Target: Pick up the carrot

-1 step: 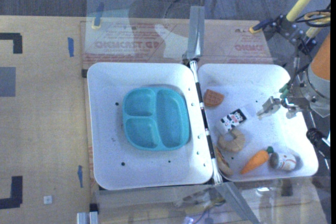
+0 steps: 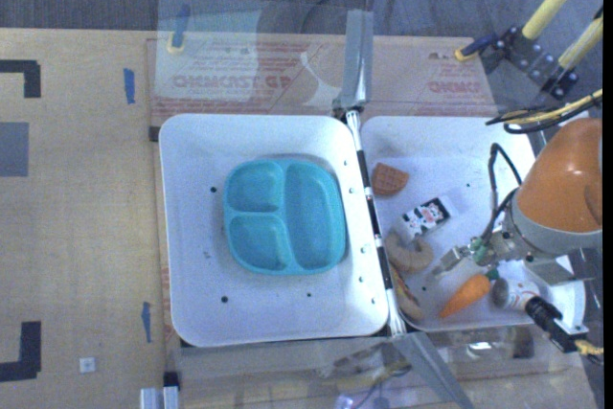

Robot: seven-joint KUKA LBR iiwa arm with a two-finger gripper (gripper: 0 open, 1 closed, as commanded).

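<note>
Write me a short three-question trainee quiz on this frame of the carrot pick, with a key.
1. True or false: the carrot lies in the left bin.
2. Which item sits in the left bin? A) blue divided tray B) waffle-like brown piece C) black-and-white item
3. Fill in: the gripper hangs over the ___ bin.

Key: 1 false; 2 A; 3 right.

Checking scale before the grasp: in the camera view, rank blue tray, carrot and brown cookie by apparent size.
1. blue tray, by far largest.
2. carrot and brown cookie look alike; I can't rank them.
</note>
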